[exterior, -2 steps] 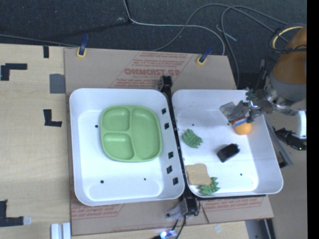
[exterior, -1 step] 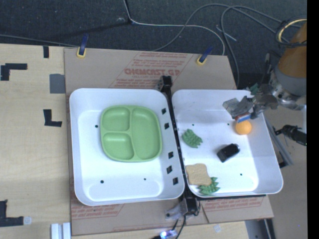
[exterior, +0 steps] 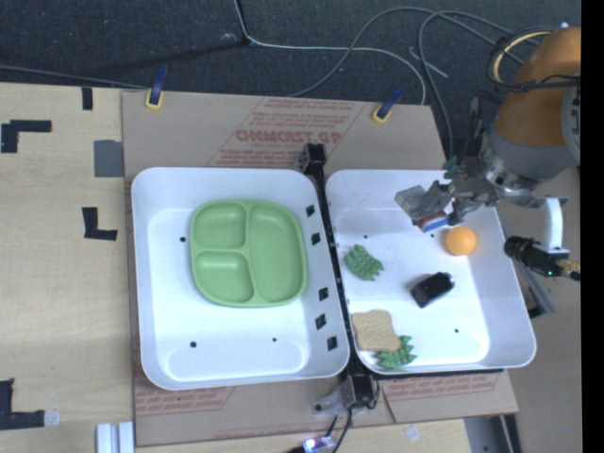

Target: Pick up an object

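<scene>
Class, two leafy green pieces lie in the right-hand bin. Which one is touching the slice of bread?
The leafy green piece at the bin's near edge: it lies against the slice of bread. The other leafy piece lies apart, higher up by the divider.

— Left of centre: shallow white plastic bin (exterior: 142, 253), with a pale green three-compartment plate (exterior: 249, 253) flat on its floor.
— Right beside it, meeting along the middle: second shallow white plastic bin (exterior: 510, 319). Under both: brown printed cardboard sheet (exterior: 274, 130).
— Clipped at its far edge by small yellow clamps (exterior: 154, 95). Underneath: light wooden benchtop (exterior: 57, 281), dotted with black tape marks (exterior: 94, 225).
— Beyond, on dark carpet (exterior: 94, 17): thin grey cables (exterior: 311, 50), looping.
</scene>
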Available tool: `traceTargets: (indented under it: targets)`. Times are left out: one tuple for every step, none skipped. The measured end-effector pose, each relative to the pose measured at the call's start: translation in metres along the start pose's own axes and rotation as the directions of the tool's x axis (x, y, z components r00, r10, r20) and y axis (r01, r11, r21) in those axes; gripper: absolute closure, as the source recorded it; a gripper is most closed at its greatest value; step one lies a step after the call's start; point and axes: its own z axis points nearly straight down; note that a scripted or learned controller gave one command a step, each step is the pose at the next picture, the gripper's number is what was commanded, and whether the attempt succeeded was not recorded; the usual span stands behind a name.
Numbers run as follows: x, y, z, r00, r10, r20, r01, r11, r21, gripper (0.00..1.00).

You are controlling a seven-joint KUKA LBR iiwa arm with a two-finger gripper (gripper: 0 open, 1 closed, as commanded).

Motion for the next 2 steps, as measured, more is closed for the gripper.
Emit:
traceTargets:
  targets:
    - [0.042, -0.012, 0.0, 1.0, 0.001, 0.0, -0.001, 1.0, 0.001, 1.0]
    - [0.1, -0.015, -0.004, 1.0, -0.002, 0.0, 0.002, 1.0, 0.001, 1.0]
